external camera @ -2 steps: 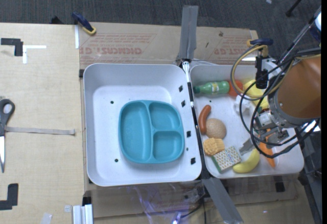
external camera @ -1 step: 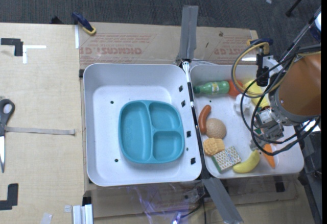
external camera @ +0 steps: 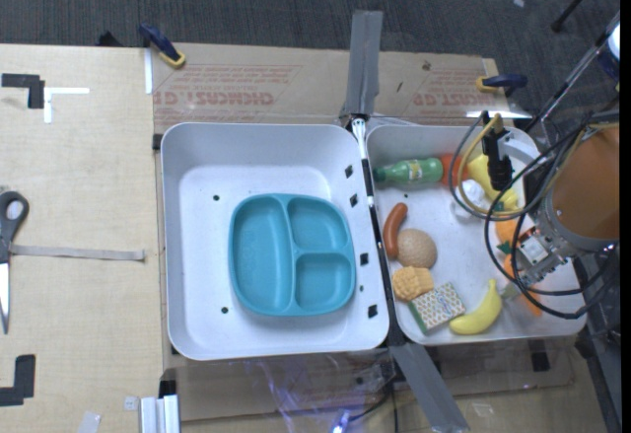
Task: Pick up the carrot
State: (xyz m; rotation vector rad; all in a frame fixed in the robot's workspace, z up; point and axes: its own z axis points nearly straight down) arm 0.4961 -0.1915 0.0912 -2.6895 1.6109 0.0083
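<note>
Across the wooden bench (external camera: 79, 175), two white bins side by side. Well off toward the view's left of the gripper (external camera: 527, 258), the left bin (external camera: 187, 224) with a teal divided plate (external camera: 293, 253) in it. Directly under and around the tool, the right bin (external camera: 444, 224), crowded with toy food.

Reaching in from the view's right, the grey arm (external camera: 592, 189) with its orange band, low over the right bin's near-right corner, draped in black cables (external camera: 490, 224).

Just below the gripper and touching its outline in the view, an orange sliver, judged to be the carrot (external camera: 530, 301), against the bin's right wall. Long axis apparently slanting from upper left to lower right, though mostly covered by the tool and cables. Hard to say where either end lies, or whether a second orange patch higher up under the cables belongs to it.

Grip state: impossible to tell, with the tool's working end lost behind wrist hardware and wiring. No saying whether anything is held.

Just to the view's left of the tool, a banana (external camera: 476, 315). Farther left, a reddish sausage (external camera: 394, 227). Beyond it, toward the bin's far wall, a green bottle (external camera: 409, 171).
</note>
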